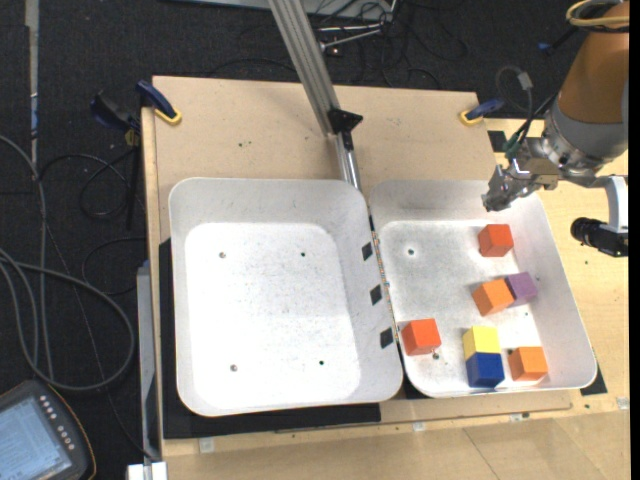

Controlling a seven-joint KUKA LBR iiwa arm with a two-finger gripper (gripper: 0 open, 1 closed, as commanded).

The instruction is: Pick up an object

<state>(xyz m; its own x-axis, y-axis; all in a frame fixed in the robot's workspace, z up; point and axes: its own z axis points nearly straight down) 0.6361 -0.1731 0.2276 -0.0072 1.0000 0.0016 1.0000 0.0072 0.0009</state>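
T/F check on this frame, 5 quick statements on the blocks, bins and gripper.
1. All blocks lie in the right bin. True.
2. The yellow block touches the blue block. True.
3. The gripper holds a block. False: nothing shows between its fingers; it hangs near the right bin's far rim, above the red-orange block.
4. The purple block sits alone. False: it adjoins an orange block.
5. The left bin holds a blue block. False: that block is in the right bin.

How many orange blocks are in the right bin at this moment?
4. One at the top, one mid-bin touching the purple block, one at the left edge, one at the bottom right. None seem hidden.
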